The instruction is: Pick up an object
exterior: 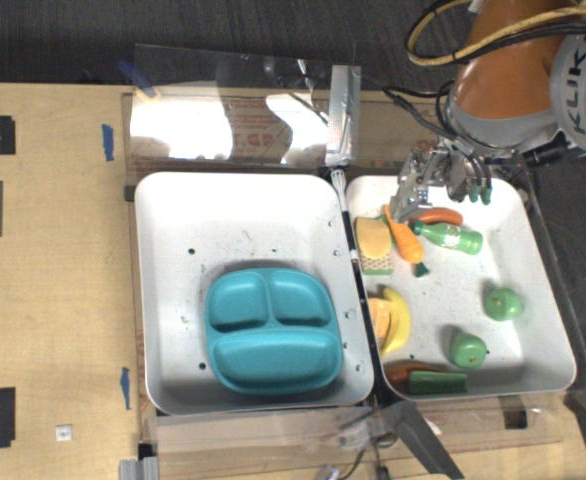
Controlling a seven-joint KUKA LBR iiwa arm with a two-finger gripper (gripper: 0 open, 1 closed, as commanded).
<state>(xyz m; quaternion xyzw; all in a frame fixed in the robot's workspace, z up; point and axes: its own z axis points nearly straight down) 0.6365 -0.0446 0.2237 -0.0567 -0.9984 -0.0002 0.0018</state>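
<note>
My gripper (411, 196) hangs low over the far left part of the right bin (538, 268), under the grey wrist with its orange band. Just below it lie an orange carrot (405, 240), a green bottle (453, 237) and a red-orange piece (439, 217). A tan sandwich slice (373, 244) rests against the bin's left wall. Nothing can be made out between the gripper's tips, and the wrist body hides part of them.
A yellow banana (393, 318), two green apples (502, 303) (467, 348) and a red-and-green item (429, 377) lie in the near half of the right bin. A teal divided plate (271, 330) sits in the left bin (173, 228). A metal divider (342, 118) stands behind the bins.
</note>
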